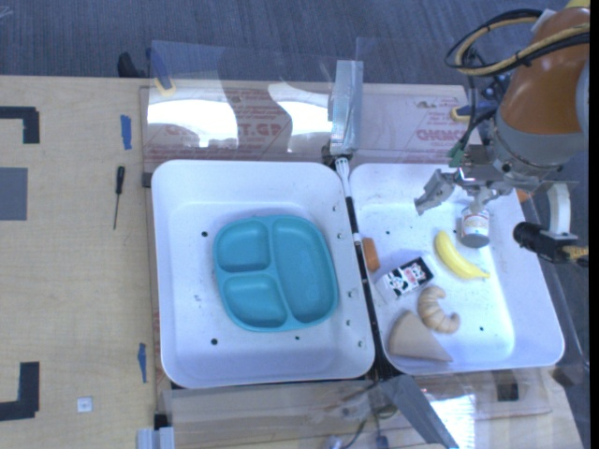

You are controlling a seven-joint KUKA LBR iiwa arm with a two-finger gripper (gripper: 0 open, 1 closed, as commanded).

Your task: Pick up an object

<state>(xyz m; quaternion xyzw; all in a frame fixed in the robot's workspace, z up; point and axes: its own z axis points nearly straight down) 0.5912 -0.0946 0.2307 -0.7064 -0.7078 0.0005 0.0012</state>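
A pale wooden desk carries two shallow white bins side by side, with grey carpet beyond and a clear plastic screen standing along the far edge. The left bin holds a teal divided plate lying flat in its middle. The right bin holds the loose things: a small orange block near the dividing wall, a black-and-white carton just right of it, a banana further right, a croissant nearer to us, and a tan wedge at the near edge, touching or almost touching the croissant.

The arm comes in from the right, and its gripper hangs over the far part of the right bin, just above the banana's far tip. A small pale cylinder sits right at the fingertips; from where I stand I cannot tell whether the gripper is clamped on it or merely hovering over it, nor whether it is open or closed.

So I'd judge the pick as unsettled: the gripper is at a candidate, but nothing is plainly lifted. The other objects lie untouched in the bin.
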